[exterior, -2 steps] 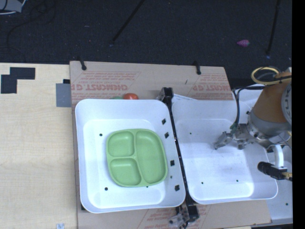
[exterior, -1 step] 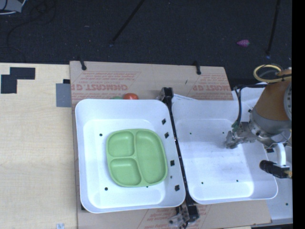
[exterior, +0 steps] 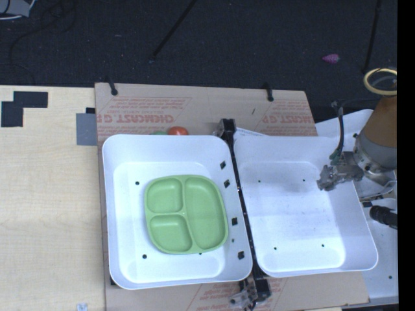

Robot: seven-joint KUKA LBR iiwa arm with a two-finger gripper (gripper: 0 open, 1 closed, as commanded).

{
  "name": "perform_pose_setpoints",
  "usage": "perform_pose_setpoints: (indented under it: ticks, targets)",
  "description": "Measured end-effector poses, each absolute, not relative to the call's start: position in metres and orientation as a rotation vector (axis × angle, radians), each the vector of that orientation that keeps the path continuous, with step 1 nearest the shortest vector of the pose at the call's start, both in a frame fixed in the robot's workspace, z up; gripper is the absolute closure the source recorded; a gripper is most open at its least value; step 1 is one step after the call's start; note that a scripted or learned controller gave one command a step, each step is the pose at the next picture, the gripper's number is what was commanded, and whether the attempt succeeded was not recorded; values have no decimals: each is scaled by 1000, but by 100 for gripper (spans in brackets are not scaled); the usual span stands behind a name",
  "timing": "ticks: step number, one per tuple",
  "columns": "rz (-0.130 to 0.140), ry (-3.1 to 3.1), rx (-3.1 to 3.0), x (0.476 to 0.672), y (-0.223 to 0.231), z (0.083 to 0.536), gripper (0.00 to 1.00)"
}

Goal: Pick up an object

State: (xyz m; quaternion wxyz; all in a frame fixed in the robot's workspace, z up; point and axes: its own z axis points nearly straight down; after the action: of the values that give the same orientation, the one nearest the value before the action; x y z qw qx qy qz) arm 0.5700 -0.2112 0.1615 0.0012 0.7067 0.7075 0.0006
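Pincer (exterior: 326,180) position: over the right-hand edge of the right bin (exterior: 305,264), roughly midway along that edge and slightly toward the far corner. The fingers are small and dark against the wrist hardware; how far apart they stand cannot be told, and nothing can be seen between them. Whether the tips touch the bin floor cannot be told either.

Arm (exterior: 379,131) pose: it enters from the right side of the bench, with the grey wrist body just outside the bin's right rim and the orange band above it. The tool end points leftward and downward into the bin. A thin cable loops up from the wrist region along the far right corner of the bin.

Task object: a green divided plate (exterior: 187,214) with three compartments lies flat on the floor of the left bin (exterior: 123,173), centred and slightly toward that bin's near edge. It is well apart from the pincer, with the central divider where the two bins meet lying between them.

Far side: a small red-orange object (exterior: 177,131) sits just beyond the far rim of the left bin, on the cardboard sheet (exterior: 194,109) under both bins.
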Motion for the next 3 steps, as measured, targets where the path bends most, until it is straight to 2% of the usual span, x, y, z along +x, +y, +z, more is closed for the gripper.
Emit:
perform_pose_setpoints:
  ticks: [1, 2, 3]
  targets:
    - [2, 2220, 2218, 566, -212, 224, 100]
    - [1, 2222, 2218, 567, -213, 258, 100]
    - [-1, 2227, 2220, 577, -167, 244, 100]
